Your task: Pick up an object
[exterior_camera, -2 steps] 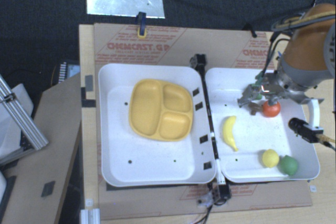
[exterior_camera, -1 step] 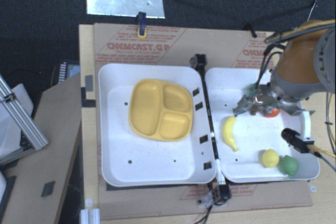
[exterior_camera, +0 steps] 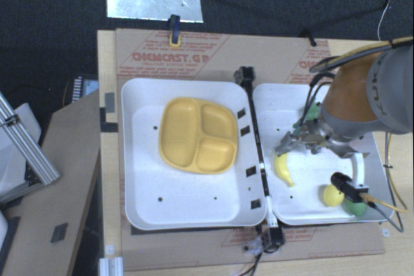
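Camera view: two white bins sit side by side on the counter [exterior_camera: 110, 216]. Left bin [exterior_camera: 139, 203] holds a yellow divided plate [exterior_camera: 197, 134], roughly centred, slightly toward 12 o'clock. Right bin [exterior_camera: 291, 103] holds a banana [exterior_camera: 284, 169] near its 8 o'clock side, and a yellow ball [exterior_camera: 332, 196] toward 5 o'clock, touching a green object [exterior_camera: 354, 207] just beside it at the bin's rim. Arm enters from 3 o'clock; the tool [exterior_camera: 289, 143] hangs over the right bin, just at 12 o'clock of the banana. Cannot tell how far the tool is open; nothing is seen in its grip
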Controlling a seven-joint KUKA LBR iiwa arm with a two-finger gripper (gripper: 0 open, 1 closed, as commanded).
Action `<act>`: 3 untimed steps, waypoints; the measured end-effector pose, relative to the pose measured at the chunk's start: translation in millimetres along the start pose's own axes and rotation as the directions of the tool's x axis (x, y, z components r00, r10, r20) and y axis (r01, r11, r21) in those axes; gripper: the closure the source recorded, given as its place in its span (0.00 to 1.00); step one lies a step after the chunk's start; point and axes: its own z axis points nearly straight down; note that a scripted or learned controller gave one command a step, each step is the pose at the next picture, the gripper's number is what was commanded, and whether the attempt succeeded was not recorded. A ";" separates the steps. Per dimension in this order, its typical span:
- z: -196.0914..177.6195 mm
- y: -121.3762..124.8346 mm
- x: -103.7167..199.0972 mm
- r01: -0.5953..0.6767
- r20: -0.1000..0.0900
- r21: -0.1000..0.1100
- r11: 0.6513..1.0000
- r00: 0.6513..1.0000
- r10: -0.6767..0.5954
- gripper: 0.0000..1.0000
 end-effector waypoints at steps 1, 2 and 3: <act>-13.9 2.0 -0.9 -0.001 0.002 -0.007 1.000 1.000 0.001 1.00; -65.2 -1.7 -10.0 -0.002 0.003 -0.011 1.000 1.000 0.002 1.00; -97.9 -0.3 -10.2 0.003 0.003 -0.009 1.000 1.000 -0.003 1.00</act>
